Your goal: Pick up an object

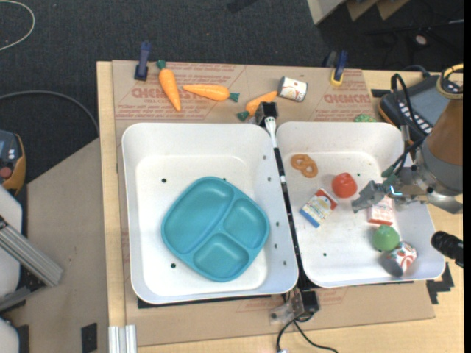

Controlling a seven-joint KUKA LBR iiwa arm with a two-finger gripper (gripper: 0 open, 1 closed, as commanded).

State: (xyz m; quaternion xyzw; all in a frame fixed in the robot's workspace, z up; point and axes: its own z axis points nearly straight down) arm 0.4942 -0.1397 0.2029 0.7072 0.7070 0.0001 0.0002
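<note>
the small can (401, 258) is lying nearest — the gripper (370, 197) is hovering by the carton (382, 213), jaw state unclear — centring first looks wise.

We look down from a single fixed camera mounted above the bench (221, 79), tilted so that the far edge sits toward the top of the frame. We stand far enough back to take in both white bins whole: the left bin (140, 197) fills the centre-left, the right bin (353, 142) the centre-right. Dark floor borders the top and left of the frame. The arm (445, 142) enters at the right edge of the frame.
</note>
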